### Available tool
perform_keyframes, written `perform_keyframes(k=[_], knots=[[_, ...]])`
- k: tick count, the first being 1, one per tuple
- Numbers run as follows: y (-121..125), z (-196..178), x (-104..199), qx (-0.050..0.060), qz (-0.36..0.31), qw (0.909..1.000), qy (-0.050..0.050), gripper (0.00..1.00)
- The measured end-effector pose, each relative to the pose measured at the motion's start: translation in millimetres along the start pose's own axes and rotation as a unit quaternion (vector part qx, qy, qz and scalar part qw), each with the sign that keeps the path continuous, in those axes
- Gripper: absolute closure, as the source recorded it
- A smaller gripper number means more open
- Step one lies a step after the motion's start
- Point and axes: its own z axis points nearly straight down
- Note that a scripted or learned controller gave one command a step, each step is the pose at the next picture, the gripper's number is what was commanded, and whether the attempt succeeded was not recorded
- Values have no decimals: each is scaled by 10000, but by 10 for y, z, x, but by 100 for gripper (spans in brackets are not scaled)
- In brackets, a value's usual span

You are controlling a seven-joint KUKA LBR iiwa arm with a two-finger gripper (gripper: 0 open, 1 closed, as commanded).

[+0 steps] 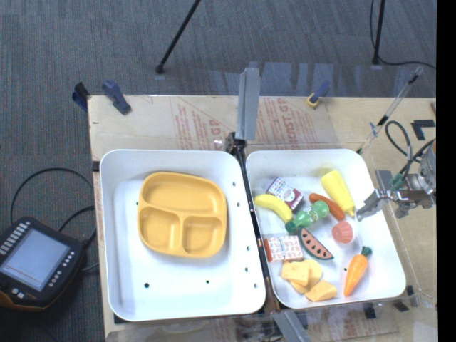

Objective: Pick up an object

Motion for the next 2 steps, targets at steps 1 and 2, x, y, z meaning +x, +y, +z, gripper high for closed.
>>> perform_keyframes(k=[1,2], knots=[[-389,1273,-26,21,-1017,9948,10,0],[-331,1444,160,-72,-343,9994,-31,0]])
